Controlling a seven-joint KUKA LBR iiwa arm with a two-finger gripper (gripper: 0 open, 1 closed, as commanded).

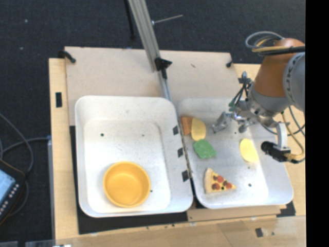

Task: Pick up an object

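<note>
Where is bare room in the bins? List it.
Left bin: its whole upper part above the yellow bowl is bare, as is the floor right of the bowl. Right bin: a small bare patch between the pizza slice and the yellow piece. Crowded along its left wall, around the green piece.

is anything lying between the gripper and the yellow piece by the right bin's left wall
Nothing visible. The gripper hangs over bare floor of the right bin, and the stretch across to the yellow piece is bare. The green piece lies nearer the camera, off that line.
</note>
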